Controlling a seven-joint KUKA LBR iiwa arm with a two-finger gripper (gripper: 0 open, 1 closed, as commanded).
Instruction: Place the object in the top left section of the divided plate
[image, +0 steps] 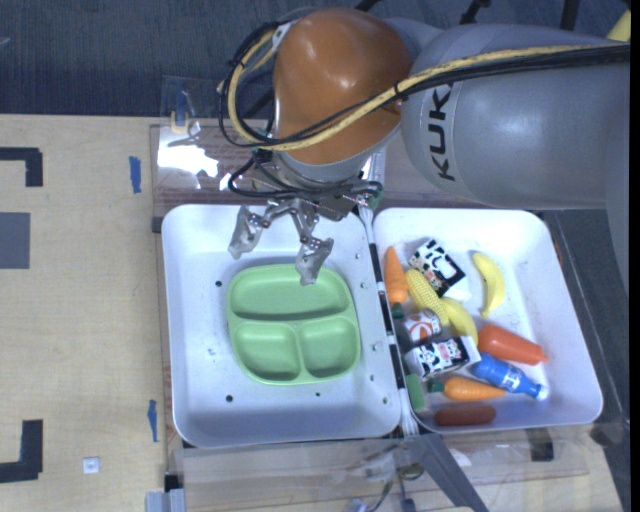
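Note:
A green divided plate (262, 345) lies in the left white bin (190, 330), with one long section at the back and two smaller ones in front. My gripper (277, 252) hangs over the plate's far edge, fingers (243, 236) spread apart and open, with nothing between them. The right fingertip reaches over the back section of the plate. All three plate sections look bare. The grey arm with its orange band (335, 80) comes down from above.
The right bin (570, 300) holds several toy foods: a banana (488, 282), corn (424, 291), carrots (511, 345), a blue bottle (510, 379), black-and-white cartons (437, 264) and a dark sausage (464, 415). A wooden table (70, 320) lies to the left.

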